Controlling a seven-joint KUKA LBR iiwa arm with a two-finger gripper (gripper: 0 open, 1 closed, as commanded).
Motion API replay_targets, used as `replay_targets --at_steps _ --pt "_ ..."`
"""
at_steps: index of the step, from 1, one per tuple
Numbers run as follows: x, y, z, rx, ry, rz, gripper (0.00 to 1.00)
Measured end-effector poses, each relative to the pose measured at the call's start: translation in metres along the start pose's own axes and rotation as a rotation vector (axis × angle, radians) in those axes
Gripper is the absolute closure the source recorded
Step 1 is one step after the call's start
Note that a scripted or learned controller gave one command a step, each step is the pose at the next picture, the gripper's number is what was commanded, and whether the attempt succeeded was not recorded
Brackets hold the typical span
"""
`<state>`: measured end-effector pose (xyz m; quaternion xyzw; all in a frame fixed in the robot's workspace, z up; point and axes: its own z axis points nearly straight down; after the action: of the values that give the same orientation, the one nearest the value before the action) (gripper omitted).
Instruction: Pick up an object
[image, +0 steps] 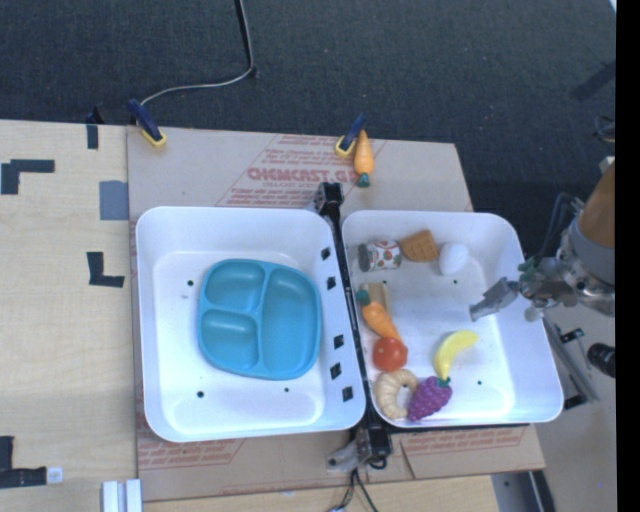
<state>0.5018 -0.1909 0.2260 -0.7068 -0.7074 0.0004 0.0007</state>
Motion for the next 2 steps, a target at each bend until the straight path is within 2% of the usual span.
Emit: replay_targets --at_steps 1,2 --pt "0.0316 -0.0177 0.1381 -0.001 0.002 0.0 0.0" --pt "0.0306 -0.0172 0.1285 -0.003 -0.001 0.001 1.0"
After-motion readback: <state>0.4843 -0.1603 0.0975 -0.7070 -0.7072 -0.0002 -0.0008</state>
